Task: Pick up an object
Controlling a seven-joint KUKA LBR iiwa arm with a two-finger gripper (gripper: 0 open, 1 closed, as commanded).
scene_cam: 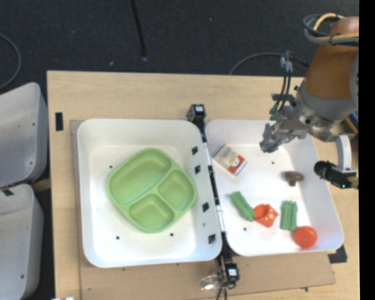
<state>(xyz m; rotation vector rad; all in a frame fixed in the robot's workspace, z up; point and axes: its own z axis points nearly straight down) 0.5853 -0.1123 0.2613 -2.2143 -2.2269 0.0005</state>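
Note:
The right bin (312, 245) holds several small items. A white and red carton (229, 159) lies near its left wall. A brown lump (294, 177) sits toward the right side. Along the front lie a green piece (242, 205), an orange-red piece (266, 214), a second green piece (289, 215) and a red tomato-like ball (305, 237). My gripper (270, 141) hangs over the back of the right bin, right of the carton and left of the brown lump, with nothing visibly between its fingers.
The left bin (94, 242) carries a green plate (152, 189) with three compartments. A ridge with black clips (206, 180) divides the two bins. The wooden bench (131, 92) surrounds them.

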